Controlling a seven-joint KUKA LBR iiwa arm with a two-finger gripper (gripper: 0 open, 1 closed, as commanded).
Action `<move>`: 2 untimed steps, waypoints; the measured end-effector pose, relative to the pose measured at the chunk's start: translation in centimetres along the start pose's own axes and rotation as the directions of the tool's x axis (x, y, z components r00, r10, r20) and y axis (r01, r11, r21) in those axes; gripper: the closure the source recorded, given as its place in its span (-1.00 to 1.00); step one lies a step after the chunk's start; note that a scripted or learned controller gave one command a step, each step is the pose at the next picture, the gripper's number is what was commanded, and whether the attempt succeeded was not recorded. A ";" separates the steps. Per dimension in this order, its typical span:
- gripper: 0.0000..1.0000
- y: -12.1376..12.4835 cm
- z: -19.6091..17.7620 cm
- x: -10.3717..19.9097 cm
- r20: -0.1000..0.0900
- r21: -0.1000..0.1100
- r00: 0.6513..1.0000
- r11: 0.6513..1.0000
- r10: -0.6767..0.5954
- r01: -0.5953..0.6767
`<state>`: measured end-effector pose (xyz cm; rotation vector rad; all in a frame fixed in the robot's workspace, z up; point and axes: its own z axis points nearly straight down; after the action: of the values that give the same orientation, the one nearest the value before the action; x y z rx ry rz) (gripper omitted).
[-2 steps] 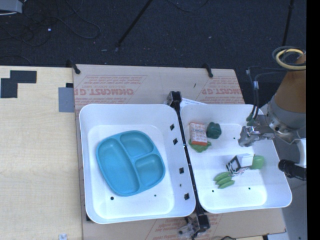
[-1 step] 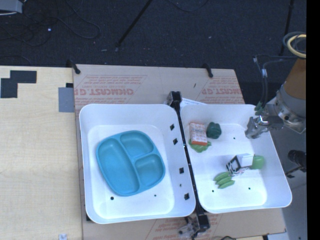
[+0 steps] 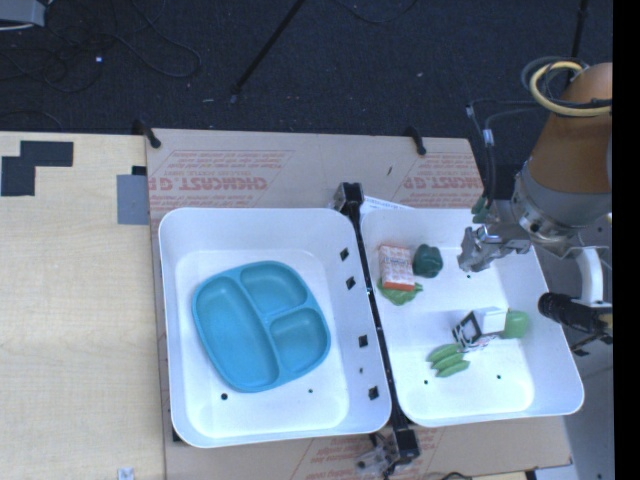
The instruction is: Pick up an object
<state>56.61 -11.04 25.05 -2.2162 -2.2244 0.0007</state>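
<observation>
Partly blurred tool point(image 3: 478, 251) above right bin point(image 3: 545, 393)

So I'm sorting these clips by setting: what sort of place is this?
Probably a robotics lab bench set up for picking trials: two white bins on cardboard, a robot arm reaching in, loose cables on dark carpet, and toy food beside a blue plate.

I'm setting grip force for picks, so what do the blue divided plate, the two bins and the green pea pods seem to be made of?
Blue plate: likely moulded plastic, matte, one even colour with rounded compartment edges.
Left bin and right bin: probably thin formed plastic, smooth white with soft sheen and rounded corners.
Pea pods: seemingly toy plastic or rubber; too small to tell.
</observation>
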 end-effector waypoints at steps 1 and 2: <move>1.00 1.2 0.6 5.1 0.001 0.001 1.000 1.000 0.001 -0.001; 1.00 0.3 0.7 10.0 0.000 0.003 1.000 1.000 0.001 -0.001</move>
<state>56.85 -1.01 24.34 -2.2155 -2.2218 0.0035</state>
